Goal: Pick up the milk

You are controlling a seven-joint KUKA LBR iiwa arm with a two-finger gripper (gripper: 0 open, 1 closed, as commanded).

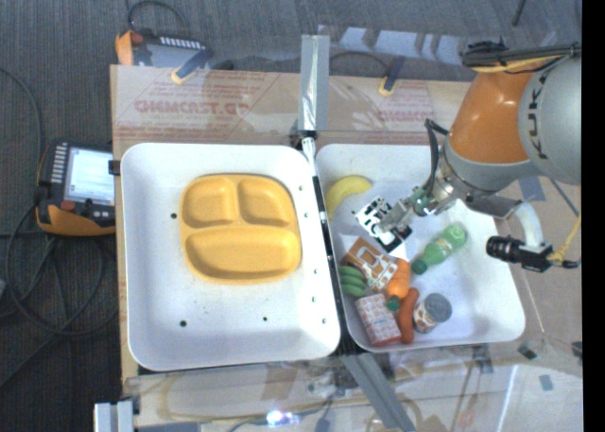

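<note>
The milk is a small brown, orange and white carton. It lies on its side near the left wall of the right bin. My gripper hangs over the bin just above and to the right of the carton, beside a yellow fruit. Nothing shows held in it. The grey arm with its orange band reaches in from the right.
Packed round the carton are a green vegetable, two carrots, a red box, a can and a green bottle. The left bin holds a yellow divided plate.
</note>
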